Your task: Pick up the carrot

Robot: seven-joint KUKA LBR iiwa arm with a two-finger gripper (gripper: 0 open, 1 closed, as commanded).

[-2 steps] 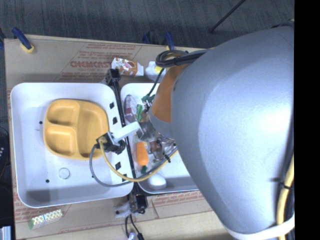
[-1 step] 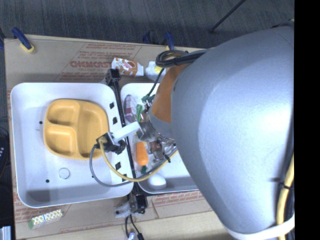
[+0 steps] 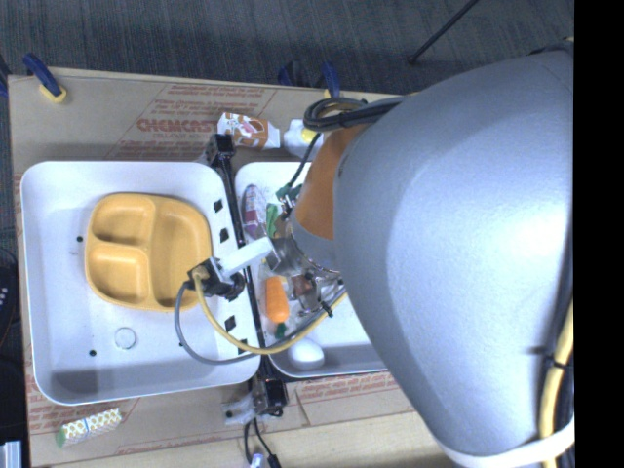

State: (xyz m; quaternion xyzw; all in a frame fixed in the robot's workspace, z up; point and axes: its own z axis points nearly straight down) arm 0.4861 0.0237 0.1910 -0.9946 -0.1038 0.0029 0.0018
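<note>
Beside the gripper (image 3: 304, 286) lies a smooth, stubby orange carrot (image 3: 277, 302)

The arm (image 3: 468, 252) has a smooth grey shell with a dull sheen; left of it, the white bin (image 3: 49, 261) looks like glossy plastic; inside it, the yellow tray (image 3: 146, 247) is smooth, matt plastic; the table (image 3: 127, 105) wears printed brown cardboard.

A yellow divided tray (image 3: 146, 250) lies in the left white bin (image 3: 49, 291). Beyond that bin's far right corner sits a small carton (image 3: 244, 130). A blue clamp (image 3: 44, 76) grips the bench past its far left corner.
</note>
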